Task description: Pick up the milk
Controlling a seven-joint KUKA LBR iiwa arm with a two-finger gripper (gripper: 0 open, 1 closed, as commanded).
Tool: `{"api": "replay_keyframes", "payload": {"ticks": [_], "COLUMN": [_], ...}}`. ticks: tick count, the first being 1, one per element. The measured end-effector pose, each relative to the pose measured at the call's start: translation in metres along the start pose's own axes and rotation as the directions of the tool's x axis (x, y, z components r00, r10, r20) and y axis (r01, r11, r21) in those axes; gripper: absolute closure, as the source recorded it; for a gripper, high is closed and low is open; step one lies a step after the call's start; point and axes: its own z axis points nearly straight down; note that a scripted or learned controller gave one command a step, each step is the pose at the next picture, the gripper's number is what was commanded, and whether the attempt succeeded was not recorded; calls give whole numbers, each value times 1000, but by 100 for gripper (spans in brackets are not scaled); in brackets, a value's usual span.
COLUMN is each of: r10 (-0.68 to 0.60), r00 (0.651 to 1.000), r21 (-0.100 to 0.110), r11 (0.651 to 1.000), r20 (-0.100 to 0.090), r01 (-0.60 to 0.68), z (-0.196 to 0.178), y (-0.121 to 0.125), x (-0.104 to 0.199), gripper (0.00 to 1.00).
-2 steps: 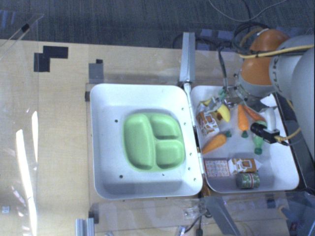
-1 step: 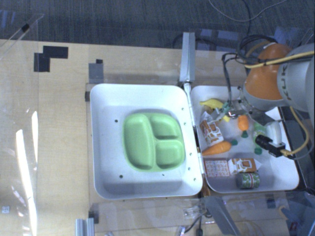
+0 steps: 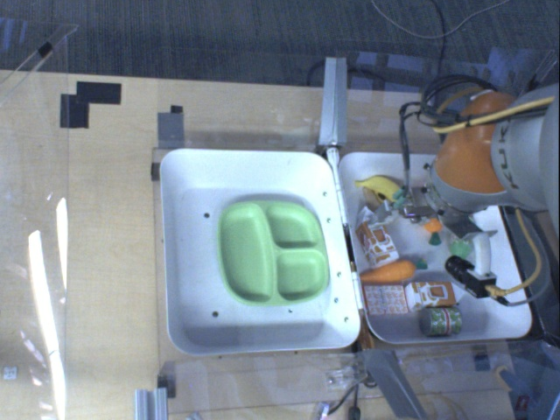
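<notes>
Claw (image 3: 418, 206) at right of frame over the right bin (image 3: 516, 326), we cannot tell its opening, milk (image 3: 378, 243) just lower left, carrot (image 3: 388, 273) below

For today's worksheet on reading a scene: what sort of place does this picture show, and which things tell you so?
Probably a robotics lab test bench, not a kitchen. A grey and orange robot arm reaches over two white bins, toy food such as a carrot lies in one, and loose cables trail across the carpeted floor.

Green divided tray (image 3: 273, 250); white bins (image 3: 188, 322); yellow banana (image 3: 378, 185); orange carrot (image 3: 388, 273); grey arm (image 3: 525, 160), orange band (image 3: 468, 151).
</notes>
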Motion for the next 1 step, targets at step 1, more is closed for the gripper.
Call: {"api": "replay_keyframes", "payload": {"ticks": [1], "r10": [-70], "r00": [998], "r21": [-3], "r11": [998], "r20": [2], "r01": [70], "z": [-1], "y": [-12], "x": [5], "gripper": [0]}}
